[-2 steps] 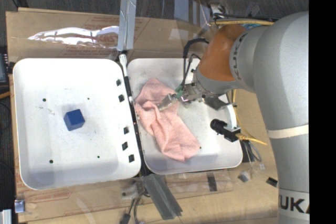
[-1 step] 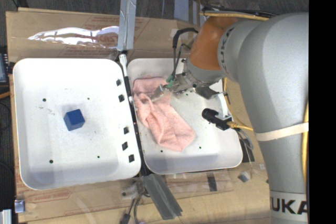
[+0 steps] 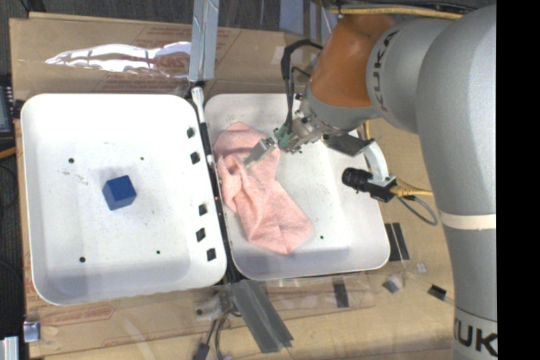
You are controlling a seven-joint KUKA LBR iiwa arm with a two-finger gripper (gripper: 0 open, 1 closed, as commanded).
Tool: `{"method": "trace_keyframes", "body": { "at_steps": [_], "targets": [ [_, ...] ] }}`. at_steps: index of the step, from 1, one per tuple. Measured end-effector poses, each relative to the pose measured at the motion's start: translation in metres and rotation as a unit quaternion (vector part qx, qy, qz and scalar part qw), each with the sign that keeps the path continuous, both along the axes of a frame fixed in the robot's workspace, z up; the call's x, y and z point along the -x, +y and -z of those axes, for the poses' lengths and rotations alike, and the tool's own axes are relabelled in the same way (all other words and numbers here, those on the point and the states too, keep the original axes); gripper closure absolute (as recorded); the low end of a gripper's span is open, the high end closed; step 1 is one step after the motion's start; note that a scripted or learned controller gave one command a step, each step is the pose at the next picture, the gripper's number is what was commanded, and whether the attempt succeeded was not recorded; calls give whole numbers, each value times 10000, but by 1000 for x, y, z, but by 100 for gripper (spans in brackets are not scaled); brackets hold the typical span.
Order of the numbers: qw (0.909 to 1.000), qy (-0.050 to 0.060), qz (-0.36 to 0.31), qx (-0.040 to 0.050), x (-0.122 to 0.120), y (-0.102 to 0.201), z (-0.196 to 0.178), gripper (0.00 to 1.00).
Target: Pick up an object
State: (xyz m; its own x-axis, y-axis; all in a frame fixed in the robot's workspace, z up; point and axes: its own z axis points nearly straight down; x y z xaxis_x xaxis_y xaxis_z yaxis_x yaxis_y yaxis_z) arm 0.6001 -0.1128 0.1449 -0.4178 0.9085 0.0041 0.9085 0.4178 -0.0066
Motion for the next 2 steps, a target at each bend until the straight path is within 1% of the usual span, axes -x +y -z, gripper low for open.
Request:
{"method": "trace_keyframes", "body": {
  "at_steps": [1,2],
  "targets": [
    [9998,-37,-212,5,-8,8,53,0],
    [9950,-26,995,13,-44,14,54,0]
  ]
}}
